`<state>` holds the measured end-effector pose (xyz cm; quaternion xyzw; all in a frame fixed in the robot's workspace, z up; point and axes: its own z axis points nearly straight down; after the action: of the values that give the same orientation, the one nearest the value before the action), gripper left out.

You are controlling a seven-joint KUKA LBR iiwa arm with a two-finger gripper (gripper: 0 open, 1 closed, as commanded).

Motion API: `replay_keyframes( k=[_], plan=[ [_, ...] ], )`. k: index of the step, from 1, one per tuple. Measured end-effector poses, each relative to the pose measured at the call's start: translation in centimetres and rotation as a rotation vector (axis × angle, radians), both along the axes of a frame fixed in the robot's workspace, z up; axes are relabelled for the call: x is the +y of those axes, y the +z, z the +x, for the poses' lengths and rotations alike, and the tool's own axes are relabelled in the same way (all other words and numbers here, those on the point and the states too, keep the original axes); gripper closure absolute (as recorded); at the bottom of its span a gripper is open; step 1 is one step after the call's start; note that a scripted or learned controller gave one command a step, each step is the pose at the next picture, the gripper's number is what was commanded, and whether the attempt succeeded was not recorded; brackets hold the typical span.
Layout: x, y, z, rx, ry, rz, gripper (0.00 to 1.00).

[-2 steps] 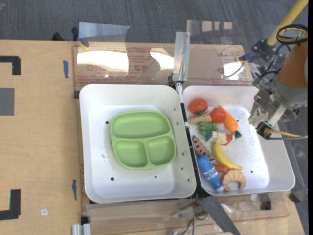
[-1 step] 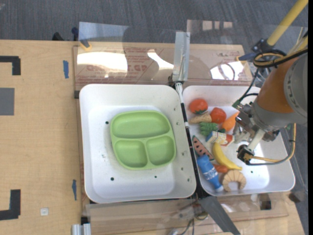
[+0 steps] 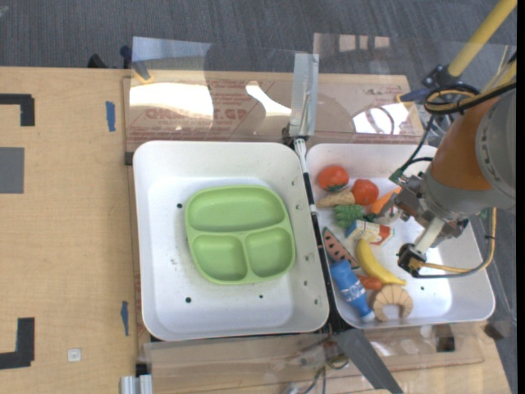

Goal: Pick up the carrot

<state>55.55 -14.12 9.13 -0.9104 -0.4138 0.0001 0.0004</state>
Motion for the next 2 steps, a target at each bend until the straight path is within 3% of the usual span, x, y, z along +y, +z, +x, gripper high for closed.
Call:
replay_keyframes(
  k=[1,2],
  plan=[
    [-2.4,-0.3,5.0,-0.005,-0.183,-0.002,0.0],
    [-3.8,-0.4,7.2,0.004,-0.455,0.0,0.0]
  ],
)
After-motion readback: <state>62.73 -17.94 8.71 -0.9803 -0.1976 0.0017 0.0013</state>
